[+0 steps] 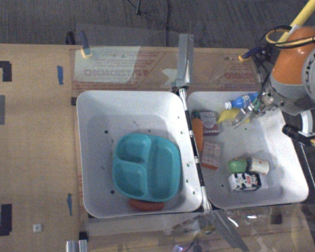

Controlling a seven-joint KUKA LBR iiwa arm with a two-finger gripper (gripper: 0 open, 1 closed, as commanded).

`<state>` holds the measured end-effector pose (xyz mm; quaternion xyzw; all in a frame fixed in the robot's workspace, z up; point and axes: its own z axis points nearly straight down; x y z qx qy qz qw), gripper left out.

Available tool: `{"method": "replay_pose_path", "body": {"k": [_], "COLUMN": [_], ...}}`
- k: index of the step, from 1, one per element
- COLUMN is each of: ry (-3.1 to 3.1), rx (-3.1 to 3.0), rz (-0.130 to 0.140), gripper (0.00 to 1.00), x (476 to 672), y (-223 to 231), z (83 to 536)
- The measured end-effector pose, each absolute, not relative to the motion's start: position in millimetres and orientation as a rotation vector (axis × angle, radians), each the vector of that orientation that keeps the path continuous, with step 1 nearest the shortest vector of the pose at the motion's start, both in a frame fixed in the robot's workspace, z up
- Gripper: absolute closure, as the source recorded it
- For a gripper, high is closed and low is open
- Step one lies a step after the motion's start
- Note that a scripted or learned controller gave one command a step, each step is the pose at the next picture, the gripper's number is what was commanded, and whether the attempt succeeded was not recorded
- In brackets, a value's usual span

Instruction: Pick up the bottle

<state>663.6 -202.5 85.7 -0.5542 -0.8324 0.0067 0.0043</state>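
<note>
The gripper (250, 108) sits low in the right bin (283, 188), maybe touching the bottle (238, 102). I cannot tell its grip.

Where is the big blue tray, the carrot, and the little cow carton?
blue tray (147, 167), camera view, on its middle divider.
carrot (198, 133), camera view, on its orange middle.
cow carton (245, 181), camera view, on its printed side.

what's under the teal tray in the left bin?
A red-orange object sticks out from under the teal tray's near edge. Its remainder, and anything else beneath, is covered.
</note>
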Motion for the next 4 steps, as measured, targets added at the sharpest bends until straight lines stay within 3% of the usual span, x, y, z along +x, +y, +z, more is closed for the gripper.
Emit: {"method": "replay_pose_path", "body": {"k": [1,2,3,4], "ry": [-2.31,-2.012,-2.115,-1.976], "rx": [-2.11,-2.406,-2.325,-2.446], "rz": [0.005,0.003,-0.014,-0.012], "gripper": [0.0,0.0,0.0,0.0], "x": [666.4,612.0,537.7,614.8], "y": [-205.0,-192.1,-207.6,-202.3], "z": [85.7,110.9,88.5,87.1]}}
